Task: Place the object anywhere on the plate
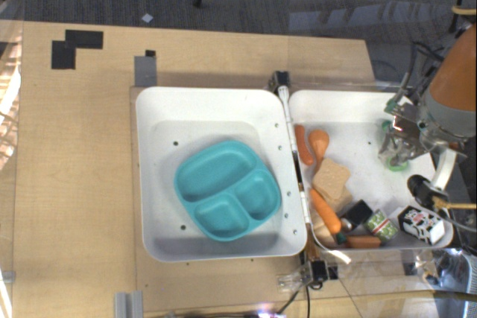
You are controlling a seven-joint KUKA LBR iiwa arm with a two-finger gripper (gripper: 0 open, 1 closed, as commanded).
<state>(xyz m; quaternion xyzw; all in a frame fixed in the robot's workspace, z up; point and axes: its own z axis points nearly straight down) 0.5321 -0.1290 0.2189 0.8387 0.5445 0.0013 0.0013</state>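
hovering over a green object point(393, 160) in the right bin point(350, 104), the end effector point(399, 153) (grip state unreadable) risked missing it and never reaching the plate point(227, 190).

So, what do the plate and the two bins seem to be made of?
Plate: probably moulded plastic, teal, matte, with three smooth rounded compartments. Bins: likely thin white plastic, slightly glossy, with rounded corners and soft reflections.

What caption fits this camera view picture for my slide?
A robot arm's end effector hovers over a bin of toy food beside a teal plate.
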